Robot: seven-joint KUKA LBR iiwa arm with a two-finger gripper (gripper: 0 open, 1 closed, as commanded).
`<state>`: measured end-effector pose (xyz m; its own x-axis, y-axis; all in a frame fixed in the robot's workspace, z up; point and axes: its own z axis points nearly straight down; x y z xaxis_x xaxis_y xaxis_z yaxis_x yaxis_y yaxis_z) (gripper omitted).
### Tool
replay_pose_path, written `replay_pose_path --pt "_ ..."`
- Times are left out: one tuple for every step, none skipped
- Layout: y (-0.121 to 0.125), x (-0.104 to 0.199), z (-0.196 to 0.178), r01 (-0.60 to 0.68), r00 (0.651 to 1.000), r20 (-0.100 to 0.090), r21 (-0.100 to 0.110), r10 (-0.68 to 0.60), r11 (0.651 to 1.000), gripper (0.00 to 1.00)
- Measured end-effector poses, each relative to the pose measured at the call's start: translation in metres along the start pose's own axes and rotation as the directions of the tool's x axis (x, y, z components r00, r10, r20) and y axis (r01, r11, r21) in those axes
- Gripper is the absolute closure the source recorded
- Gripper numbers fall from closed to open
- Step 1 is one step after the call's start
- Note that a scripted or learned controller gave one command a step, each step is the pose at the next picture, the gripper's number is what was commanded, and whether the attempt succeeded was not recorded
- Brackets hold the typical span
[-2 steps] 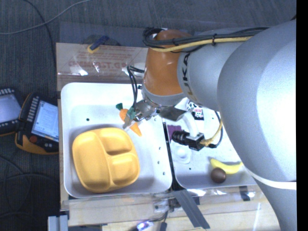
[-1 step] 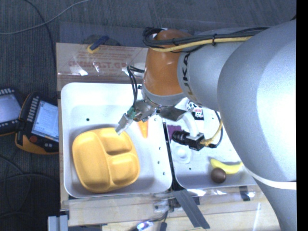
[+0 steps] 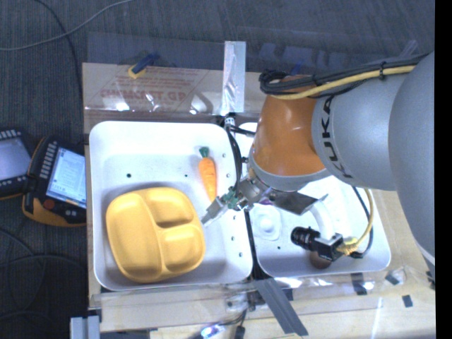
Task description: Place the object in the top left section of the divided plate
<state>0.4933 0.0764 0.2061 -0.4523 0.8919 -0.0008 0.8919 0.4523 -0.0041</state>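
- Jaws sit low over the shared wall between the two bins, pointing down and left toward the plate; we cannot tell whether they are apart or together, and we see nothing between them.
- We judge the task not yet begun: the small orange toy carrot with a green top lies on the floor of the left shallow white bin, not on the plate.
- We see the yellow moulded plate with raised dividers in the lower half of that bin, and all of its sections look bare.
- What is left, as we read it, is the whole job: grasp the carrot, lift it, carry it down and left over the plate's rim, and release it in the top left section.
- We note that the carrot lies lengthwise just beside the bin's right wall, green end away from the plate, with a strip of bare floor between its tip and the plate's upper right corner.
- We find open floor to the carrot's left and across the bin's upper left; the wall side is tight.
- We see the plate close to the bin's left and near walls, so it has little room to slide.
- We see the grey and orange arm bulking over the right shallow white bin and the shared wall.
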Motion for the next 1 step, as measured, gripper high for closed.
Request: replay_pose_path --pt "0.0005 0.0008 -0.0077 0.001 1.000 -0.002 0.003 -0.001 1.000 1.00"
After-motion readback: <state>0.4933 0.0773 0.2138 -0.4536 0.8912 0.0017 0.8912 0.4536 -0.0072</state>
